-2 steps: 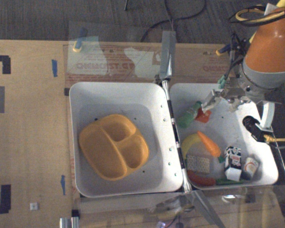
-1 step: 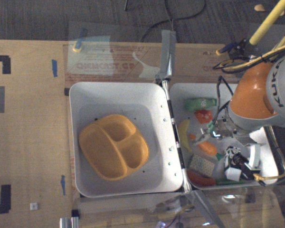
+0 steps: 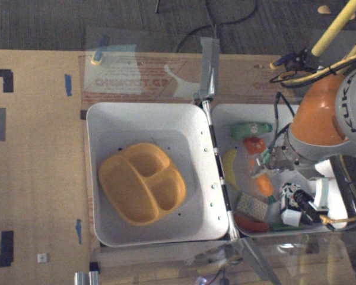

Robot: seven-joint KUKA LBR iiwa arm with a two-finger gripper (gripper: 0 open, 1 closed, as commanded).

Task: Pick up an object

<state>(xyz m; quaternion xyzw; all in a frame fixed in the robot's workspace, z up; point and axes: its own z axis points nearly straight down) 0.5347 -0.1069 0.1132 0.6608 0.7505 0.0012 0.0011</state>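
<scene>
Gripper [image 3: 267,164] lowered into the right bin [image 3: 222,114]; finger state cannot be told.

An orange divided plate [image 3: 141,183] is held by the left bin [image 3: 101,123]. Beside the gripper are crowded a banana [image 3: 229,168], an orange piece [image 3: 264,186] and a green item [image 3: 252,127]; others are partly hidden by the arm.

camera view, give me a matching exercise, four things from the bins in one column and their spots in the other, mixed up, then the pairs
Things:
1. orange divided plate
2. green toy
3. banana
4. black and white object

Places:
A. right bin, far end
B. right bin, along the wall shared with the other bin
C. left bin, middle
D. right bin, near end, below the arm

Pairs: 1-C, 2-A, 3-B, 4-D
</scene>
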